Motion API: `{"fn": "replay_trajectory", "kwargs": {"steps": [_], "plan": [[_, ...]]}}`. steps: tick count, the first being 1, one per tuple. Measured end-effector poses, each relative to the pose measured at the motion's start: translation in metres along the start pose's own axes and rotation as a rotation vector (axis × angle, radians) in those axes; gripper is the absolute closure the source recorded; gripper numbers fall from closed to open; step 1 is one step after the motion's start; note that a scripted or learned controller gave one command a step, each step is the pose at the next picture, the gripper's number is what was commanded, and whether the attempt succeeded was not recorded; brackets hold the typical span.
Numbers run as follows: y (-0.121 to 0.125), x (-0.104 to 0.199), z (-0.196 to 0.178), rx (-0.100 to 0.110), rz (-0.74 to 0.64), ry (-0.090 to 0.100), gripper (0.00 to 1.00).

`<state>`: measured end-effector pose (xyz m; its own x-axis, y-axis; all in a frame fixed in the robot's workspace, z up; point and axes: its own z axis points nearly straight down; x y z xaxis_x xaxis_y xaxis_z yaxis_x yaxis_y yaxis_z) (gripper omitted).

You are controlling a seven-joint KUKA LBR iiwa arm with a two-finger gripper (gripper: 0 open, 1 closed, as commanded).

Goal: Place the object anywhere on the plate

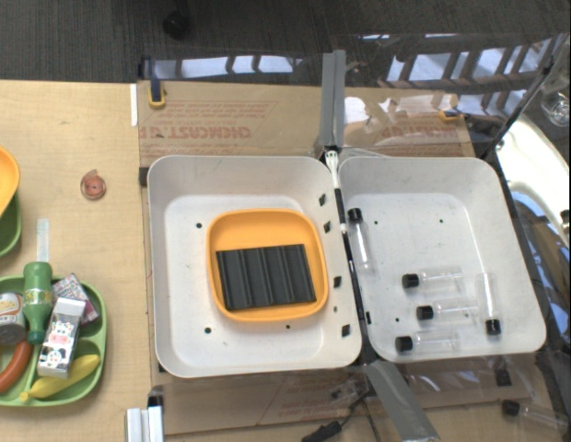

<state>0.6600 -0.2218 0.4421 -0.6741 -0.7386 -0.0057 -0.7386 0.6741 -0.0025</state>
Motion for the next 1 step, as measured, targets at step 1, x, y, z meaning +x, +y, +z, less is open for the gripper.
{"fn": "replay_trajectory", "kwargs": {"steps": [1], "plan": [[0.0001, -0.0002, 0.0007, -0.002, -0.382, 0.0, 1.0]]}}
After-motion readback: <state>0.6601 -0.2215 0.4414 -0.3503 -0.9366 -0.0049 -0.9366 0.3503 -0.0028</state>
